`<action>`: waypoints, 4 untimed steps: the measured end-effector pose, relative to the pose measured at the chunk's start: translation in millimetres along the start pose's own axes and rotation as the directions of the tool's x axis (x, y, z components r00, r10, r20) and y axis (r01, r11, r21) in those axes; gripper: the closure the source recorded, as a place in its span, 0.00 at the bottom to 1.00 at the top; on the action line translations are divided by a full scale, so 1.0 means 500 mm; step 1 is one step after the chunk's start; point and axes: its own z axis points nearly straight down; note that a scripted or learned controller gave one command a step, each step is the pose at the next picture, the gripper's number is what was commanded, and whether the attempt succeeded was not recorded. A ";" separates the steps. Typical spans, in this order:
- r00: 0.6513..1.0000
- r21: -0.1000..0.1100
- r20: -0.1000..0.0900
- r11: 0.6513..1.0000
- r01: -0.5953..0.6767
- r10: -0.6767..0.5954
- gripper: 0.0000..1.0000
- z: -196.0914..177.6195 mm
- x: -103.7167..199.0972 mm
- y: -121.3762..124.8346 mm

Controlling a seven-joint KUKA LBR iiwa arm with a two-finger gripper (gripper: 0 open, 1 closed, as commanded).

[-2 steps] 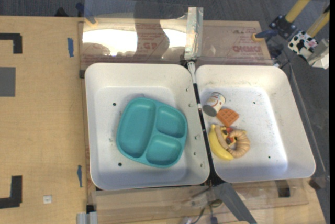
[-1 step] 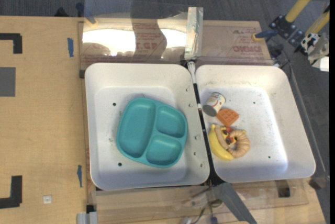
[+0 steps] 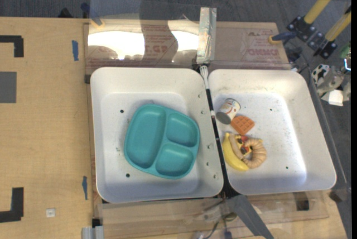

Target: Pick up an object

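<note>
Tool state: cannot tell, neither how far open it is nor whether it has hold of anything. Candidate objects sit in the right bin [image 3: 290,120], clustered toward its 9 o'clock wall. A small tipped can [image 3: 227,110] lies at 12 o'clock of the cluster. An orange waffle-like piece [image 3: 242,124] is just beside the can at its 5 o'clock. A yellow banana [image 3: 232,154] is at the cluster's 7 o'clock, touching a tan pastry-like toy [image 3: 255,151] at its 3 o'clock. All look like light, stiff plastic play food. They are likely smooth and slippery, and not fragile. The banana is probably the best pick: take it across the narrow middle of its curve, though the pastry crowds one side. The can on its side may roll, so grip it across the body. The waffle lies flat and thin, hard to get under. The left bin [image 3: 106,120] holds a teal divided plate [image 3: 162,142], which is wide and shallow, so only its rim is graspable. Both bins rest on the bench [image 3: 44,120].
</note>
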 end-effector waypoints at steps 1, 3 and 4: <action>0.867 -0.006 -0.004 0.867 -0.497 0.497 1.00 -0.130 0.047 -0.003; 0.477 0.003 0.000 0.477 -0.879 0.879 1.00 0.024 -0.057 -0.127; 0.845 0.000 -0.003 0.845 -0.535 0.535 1.00 0.013 -0.053 -0.108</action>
